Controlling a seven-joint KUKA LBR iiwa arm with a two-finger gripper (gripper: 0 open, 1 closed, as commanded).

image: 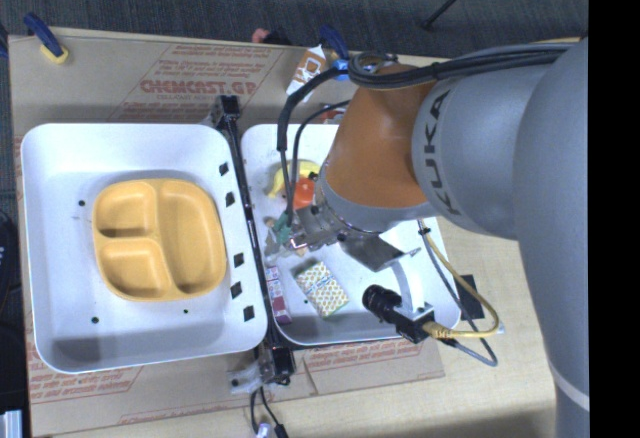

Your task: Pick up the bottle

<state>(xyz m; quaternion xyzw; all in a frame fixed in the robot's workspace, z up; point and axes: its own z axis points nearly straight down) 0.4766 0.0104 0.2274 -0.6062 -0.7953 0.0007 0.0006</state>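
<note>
Bottle: nothing in the right bin (pixel 440 321) can be told for certain as one; the likeliest candidate is the yellow and orange-red shape (pixel 296 182) at frame centre, against the bin's left wall, half hidden under the arm (pixel 470 146). The gripper (pixel 300 231) sits low just below that shape, among small clutter, and whether it is wide, narrow or holding anything I cannot tell, since the wrist covers it. From here the main risk, as I judge it, is a close on the wrong thing: a patterned box (pixel 322 288) lies just below the gripper and a thin dark packet (pixel 273 294) rests along the wall, both near enough to be caught or shoved. A rounded bottle pressed against the wall could also roll or squirt out sideways if pinched off-centre. The wall itself may block one side of the grasp. The left bin (pixel 60 226), with its yellow tray (pixel 160 236), stands well apart and seems out of danger.
</note>
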